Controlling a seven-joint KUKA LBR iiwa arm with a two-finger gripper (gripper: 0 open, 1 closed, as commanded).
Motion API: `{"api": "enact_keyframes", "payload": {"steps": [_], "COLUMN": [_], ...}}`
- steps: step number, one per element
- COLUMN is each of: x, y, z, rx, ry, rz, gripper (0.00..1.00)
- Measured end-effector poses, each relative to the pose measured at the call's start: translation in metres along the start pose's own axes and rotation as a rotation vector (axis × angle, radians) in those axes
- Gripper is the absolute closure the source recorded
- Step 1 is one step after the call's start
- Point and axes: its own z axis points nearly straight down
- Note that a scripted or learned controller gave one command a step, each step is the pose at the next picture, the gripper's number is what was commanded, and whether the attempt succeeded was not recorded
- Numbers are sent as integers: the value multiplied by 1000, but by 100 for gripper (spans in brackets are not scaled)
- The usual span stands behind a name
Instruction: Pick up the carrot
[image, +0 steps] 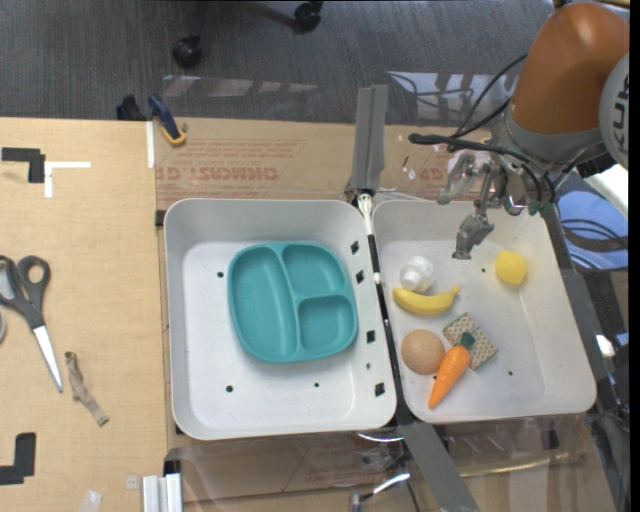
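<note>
- My gripper (474, 232): hangs over the back part of the right bin (560, 380), well apart from everything in it. Nothing sits between the fingers; whether they stand open or closed I cannot tell from this angle.
- My arm (565, 70): grey with an orange band, reaching in from the right over the far corner of the right bin, with cables trailing near the wrist.
- Carrot (449, 374): orange with a green top, lying at a slant in the front middle of the right bin. Its leafy end points up and right, touching the checked sponge; its tip points toward the front wall. Well apart from my gripper.
- Egg (422, 352): brown, just left of the carrot and touching or nearly touching it.
- Sponge (471, 337): checked, green and tan, just above the carrot's top.
- Banana (425, 299): yellow, lying across the left middle of the right bin.
- White lump (417, 271): small, just behind the banana; too unclear to name.
- Lemon (511, 268): yellow, toward the right back of the right bin.
- Left bin (190, 330): holds a teal divided plate (294, 301) with three compartments.
- Bench (80, 300): scissors (32, 310) lie to the left of the bins.
</note>
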Motion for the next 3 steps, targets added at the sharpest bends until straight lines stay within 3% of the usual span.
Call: {"api": "enact_keyframes", "payload": {"steps": [1, 2, 3], "x": [68, 141, 169], "y": [63, 70, 46], "z": [28, 28, 28], "rx": [0, 0, 0], "ry": [1, 0, -1], "rz": [135, -99, -123], "gripper": [0, 0, 0]}}
